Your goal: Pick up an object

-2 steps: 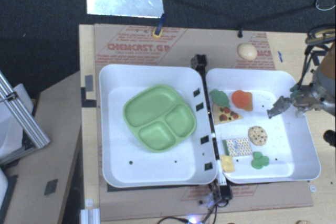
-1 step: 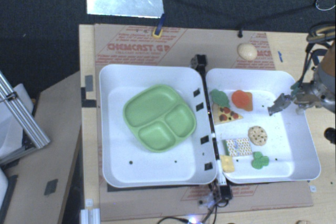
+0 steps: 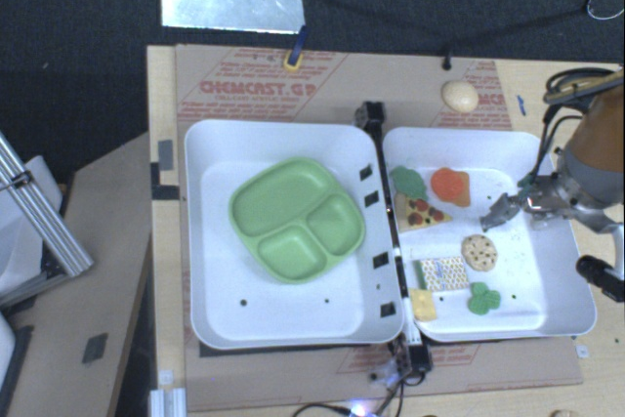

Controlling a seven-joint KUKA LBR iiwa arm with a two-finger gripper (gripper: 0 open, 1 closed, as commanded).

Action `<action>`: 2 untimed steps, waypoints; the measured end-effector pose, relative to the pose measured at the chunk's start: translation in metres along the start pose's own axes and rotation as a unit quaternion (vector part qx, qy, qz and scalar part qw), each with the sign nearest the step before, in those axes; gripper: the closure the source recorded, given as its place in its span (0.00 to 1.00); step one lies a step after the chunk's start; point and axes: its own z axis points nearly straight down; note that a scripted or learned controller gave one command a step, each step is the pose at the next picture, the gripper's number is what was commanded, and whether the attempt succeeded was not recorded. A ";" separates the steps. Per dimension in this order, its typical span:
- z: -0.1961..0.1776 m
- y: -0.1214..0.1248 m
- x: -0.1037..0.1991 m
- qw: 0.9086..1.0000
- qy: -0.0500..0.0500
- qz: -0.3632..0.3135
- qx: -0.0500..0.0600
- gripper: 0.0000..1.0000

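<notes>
Several toy foods are spread in the right bin [image 3: 557, 312]: a cookie [image 3: 479, 252], pizza slice [image 3: 422, 212], orange piece [image 3: 450, 186], green leaf [image 3: 407, 181], wafer [image 3: 442, 272], yellow block [image 3: 424, 305] and green floret [image 3: 483, 298]. Nothing is seen lifted. The gripper [image 3: 500, 210] is poised just above the cookie, fingers parted, empty. The left bin [image 3: 210, 308] is occupied by a green divided plate [image 3: 297, 219]. The pick is judged not yet done.

right bin [image 3: 557, 308] holds 7 toy foods | gripper [image 3: 503, 210] just above-right of round cookie [image 3: 479, 252] | orange piece [image 3: 450, 186], pizza slice [image 3: 422, 211], green leaf [image 3: 407, 181] to its left | cracker [image 3: 442, 272], yellow cube [image 3: 424, 305], green broccoli [image 3: 482, 299] below it
</notes>
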 end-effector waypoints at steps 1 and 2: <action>0.043 0.003 0.004 1.000 0.000 0.000 -0.001 0.00; 0.070 0.004 0.004 1.000 0.000 0.000 -0.001 0.00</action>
